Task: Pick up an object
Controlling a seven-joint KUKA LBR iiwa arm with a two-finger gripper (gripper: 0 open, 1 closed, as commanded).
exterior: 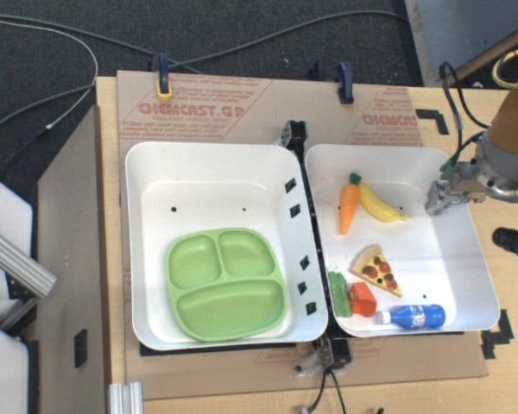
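The right bin [453, 231] holds an orange carrot [348, 208], a yellow banana [380, 205], a pizza slice [377, 270], a red block [362, 299], a green piece [339, 292] and a blue bottle [412, 317]. My gripper [439, 198] hangs over the bin's right rim, right of the banana and apart from it. Nothing shows between its fingers.
The left bin [147, 231] holds a green divided plate [227, 282]. Black clips line the wall between the bins. Two clamps [163, 77] pin the cardboard sheet at the back. Cables run across the dark floor behind.
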